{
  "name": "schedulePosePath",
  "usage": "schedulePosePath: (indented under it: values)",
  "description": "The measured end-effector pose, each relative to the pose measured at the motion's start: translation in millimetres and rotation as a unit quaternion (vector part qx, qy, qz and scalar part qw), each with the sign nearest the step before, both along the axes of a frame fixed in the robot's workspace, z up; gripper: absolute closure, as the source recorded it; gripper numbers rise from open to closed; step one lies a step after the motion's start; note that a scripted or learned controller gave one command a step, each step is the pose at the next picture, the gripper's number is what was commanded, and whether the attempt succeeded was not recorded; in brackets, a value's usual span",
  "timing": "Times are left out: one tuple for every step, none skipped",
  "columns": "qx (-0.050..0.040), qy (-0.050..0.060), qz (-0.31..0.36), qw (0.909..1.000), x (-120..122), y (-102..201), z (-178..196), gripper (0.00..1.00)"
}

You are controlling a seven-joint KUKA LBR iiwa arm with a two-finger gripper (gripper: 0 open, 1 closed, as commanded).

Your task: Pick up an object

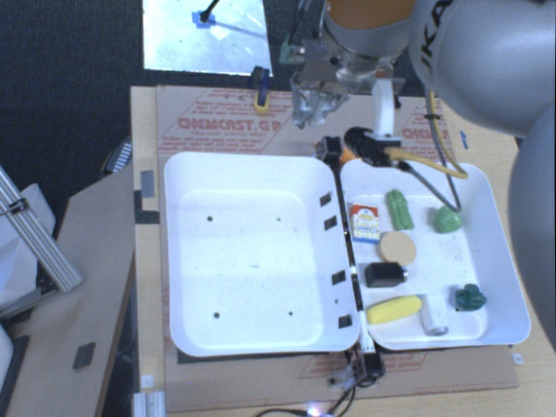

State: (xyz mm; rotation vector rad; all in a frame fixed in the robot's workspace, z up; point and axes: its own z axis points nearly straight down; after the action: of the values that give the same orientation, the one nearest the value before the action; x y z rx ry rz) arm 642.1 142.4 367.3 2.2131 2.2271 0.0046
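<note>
My gripper [313, 109] hangs above the cardboard behind the two bins, near the back corner where they meet. It is well above the objects and I see nothing in it. The right bin [495, 233] holds a red and white card box [366, 222], a green cylinder [399, 208], a green lump [447, 220], a tan disc [398, 248], a black block [385, 274], a yellow banana-shaped piece [393, 309], a white cylinder [434, 317] and a dark green figure [470, 298].
The left bin [174, 233] lies beside the right one, with black clips [339, 278] along the shared wall. A blue and yellow clamp [260, 89] stands on the cardboard behind it. The grey arm [486, 50] overhangs the back right.
</note>
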Motion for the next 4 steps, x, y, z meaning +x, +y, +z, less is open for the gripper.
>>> schedulePosePath:
  values:
    - [0.0001,0.0,0.0,1.0,-0.2,22.8,3.6,1.0]
    - [0.0002,0.001,0.0,1.0,-12.7,54.1,1.5,1.0]
    - [-0.0001,0.001,0.0,1.0,-8.7,69.8,-7.3,1.0]
    - [0.0,0.001,0.0,1.0,-8.6,92.7,-15.5,1.0]
